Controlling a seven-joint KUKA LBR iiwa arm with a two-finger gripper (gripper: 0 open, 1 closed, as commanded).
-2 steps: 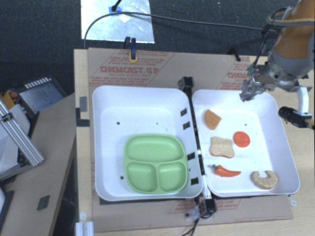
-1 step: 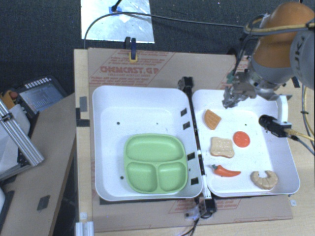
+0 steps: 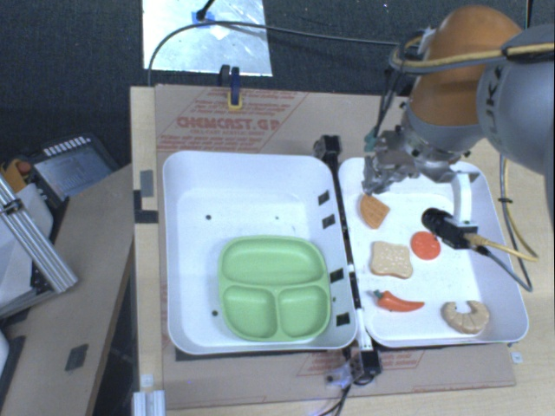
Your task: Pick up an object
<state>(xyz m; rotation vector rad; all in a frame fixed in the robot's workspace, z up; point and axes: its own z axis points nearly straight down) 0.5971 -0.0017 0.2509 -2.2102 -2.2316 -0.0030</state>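
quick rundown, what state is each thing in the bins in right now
gripper: low over the orange wedge, grip unclear
orange wedge: lying in right bin, under gripper
toast slice: lying flat
red disc: lying flat
chili pepper: lying flat
croissant: lying flat
green divided plate: upright in left bin

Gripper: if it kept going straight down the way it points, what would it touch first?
Most likely the orange wedge-shaped piece just below the gripper in the right bin, though depth is hard to judge.

L bin [image 3: 186,189]: divided tray [image 3: 274,288] near front. R bin [image 3: 494,267]: wedge [image 3: 375,211] rear-left, disc [image 3: 425,245] right of it, toast [image 3: 391,260], pepper [image 3: 399,302], croissant [image 3: 466,315] at front.
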